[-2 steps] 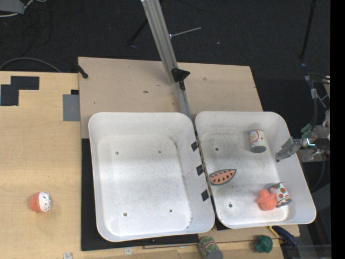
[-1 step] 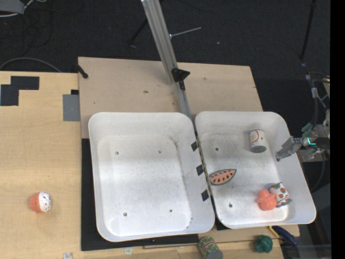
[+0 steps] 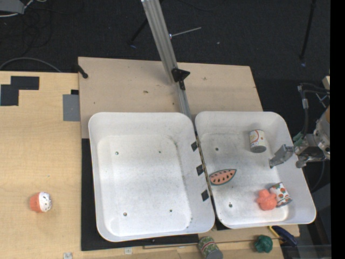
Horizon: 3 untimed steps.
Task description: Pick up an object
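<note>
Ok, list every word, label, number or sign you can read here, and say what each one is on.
No text can be read in this view.
Small can in the right bin: printed wrap, too blurred to read.
Small packet beside the orange lump: red and white print, too small to read.
Watermelon slice: dots only, no lettering.
Red and white ball on the bench: markings, not legible.
</note>
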Tool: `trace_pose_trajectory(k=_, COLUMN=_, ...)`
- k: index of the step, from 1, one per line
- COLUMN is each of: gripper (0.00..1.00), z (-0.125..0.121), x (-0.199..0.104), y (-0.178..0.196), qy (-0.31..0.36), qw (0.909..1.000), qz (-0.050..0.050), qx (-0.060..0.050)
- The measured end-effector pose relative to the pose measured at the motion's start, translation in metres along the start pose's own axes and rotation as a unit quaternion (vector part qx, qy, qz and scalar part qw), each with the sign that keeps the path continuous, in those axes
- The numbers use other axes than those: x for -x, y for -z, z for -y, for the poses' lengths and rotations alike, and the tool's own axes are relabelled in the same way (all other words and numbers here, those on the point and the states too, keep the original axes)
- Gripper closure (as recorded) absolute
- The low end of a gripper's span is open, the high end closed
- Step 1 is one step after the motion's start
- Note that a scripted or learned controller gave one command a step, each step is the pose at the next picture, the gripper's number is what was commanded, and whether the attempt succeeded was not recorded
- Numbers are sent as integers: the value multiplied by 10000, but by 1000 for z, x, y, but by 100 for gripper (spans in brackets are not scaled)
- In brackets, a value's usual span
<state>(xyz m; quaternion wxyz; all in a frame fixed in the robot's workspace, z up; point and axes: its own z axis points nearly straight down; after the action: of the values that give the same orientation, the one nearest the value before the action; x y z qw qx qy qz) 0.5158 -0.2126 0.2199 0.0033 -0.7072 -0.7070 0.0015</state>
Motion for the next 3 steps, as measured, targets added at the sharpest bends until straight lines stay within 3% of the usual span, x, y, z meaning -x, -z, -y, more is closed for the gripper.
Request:
trace_pose_trajectory(k=2, gripper=0, z=1, x=5, y=-91, qy=2, qw=10000, qz=-2, qx=1)
trace_pose_trajectory(k=3, gripper=100, z=1, x=6, y=-78, qy=-13, qw=10000, qz=5, qx=15)
